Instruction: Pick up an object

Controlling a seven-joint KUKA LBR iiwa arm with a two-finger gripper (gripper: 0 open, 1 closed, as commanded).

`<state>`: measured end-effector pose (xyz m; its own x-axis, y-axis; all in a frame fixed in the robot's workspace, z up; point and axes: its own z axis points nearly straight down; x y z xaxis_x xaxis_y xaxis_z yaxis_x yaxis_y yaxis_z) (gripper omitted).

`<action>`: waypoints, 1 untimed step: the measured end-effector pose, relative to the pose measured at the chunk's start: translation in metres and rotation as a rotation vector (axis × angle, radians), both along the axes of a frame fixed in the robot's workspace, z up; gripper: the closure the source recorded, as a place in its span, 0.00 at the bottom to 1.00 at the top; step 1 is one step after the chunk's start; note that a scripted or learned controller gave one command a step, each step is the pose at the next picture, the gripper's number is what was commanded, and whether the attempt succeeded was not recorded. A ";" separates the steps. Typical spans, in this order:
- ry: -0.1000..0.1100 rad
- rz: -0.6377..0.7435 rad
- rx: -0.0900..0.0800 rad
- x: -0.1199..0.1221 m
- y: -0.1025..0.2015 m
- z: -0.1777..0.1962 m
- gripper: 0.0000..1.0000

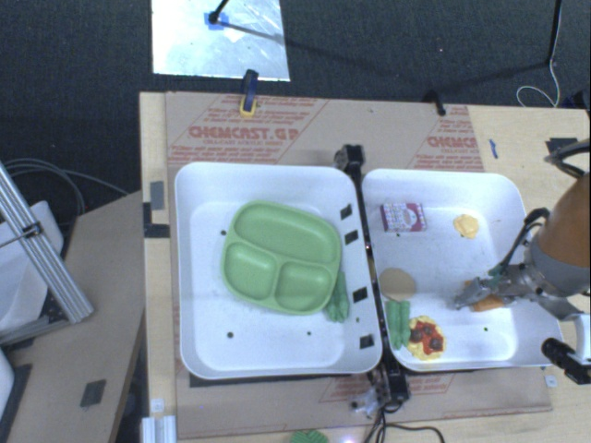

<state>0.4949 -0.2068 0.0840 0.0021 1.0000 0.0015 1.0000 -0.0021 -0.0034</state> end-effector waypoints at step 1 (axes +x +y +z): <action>-0.007 0.002 -0.003 0.004 0.000 0.011 1.00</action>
